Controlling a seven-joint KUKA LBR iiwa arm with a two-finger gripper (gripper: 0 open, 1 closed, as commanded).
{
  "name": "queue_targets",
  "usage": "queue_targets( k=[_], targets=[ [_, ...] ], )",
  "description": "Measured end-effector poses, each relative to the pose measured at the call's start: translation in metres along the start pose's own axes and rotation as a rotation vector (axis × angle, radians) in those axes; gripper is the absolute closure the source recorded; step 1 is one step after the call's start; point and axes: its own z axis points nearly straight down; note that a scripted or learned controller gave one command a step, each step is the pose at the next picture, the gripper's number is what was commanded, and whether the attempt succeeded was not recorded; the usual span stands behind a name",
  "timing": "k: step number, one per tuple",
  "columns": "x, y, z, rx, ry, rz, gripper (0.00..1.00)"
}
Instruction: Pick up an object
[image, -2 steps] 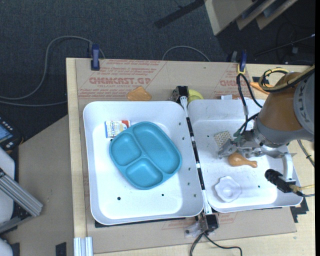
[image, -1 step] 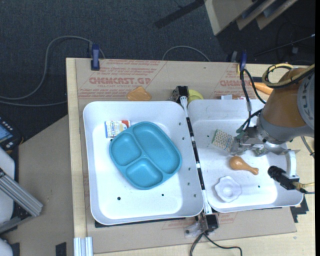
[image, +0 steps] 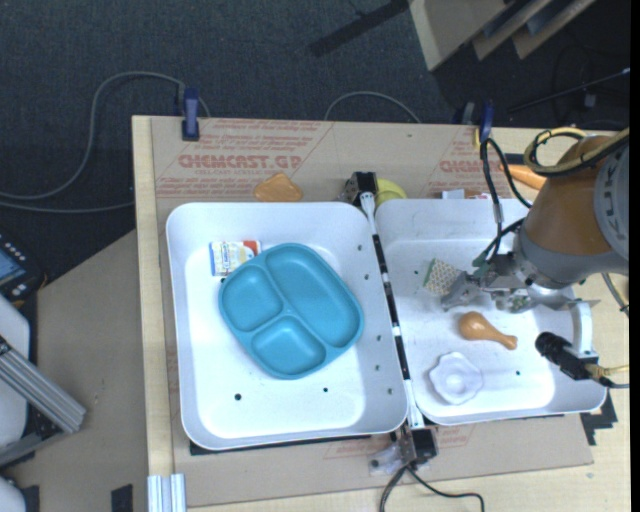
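Hand (image: 470, 290) low in right bin (image: 570, 400), can't tell its grip state; orange drumstick toy (image: 487, 330) lies just toward the bin's front edge from it, long axis left-right.

You get bright, even overhead light; the white bins (image: 200, 300) glare slightly, shadows stay soft, and detail looks mildly blurred.

Probably lab: clamped bench (image: 300, 135), cables (image: 120, 90)
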Motion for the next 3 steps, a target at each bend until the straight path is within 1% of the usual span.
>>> queue_targets(
  k=[1,2,3],
  targets=[
    [0.015,-0.029,0.021,0.004,0.002,0.0,0.0],
    [0.015,-0.028,0.01,0.0,0.0,0.0,1.0],
    [0.015,-0.028,0.011,0.001,0.0,0.0,0.0]
  ],
)
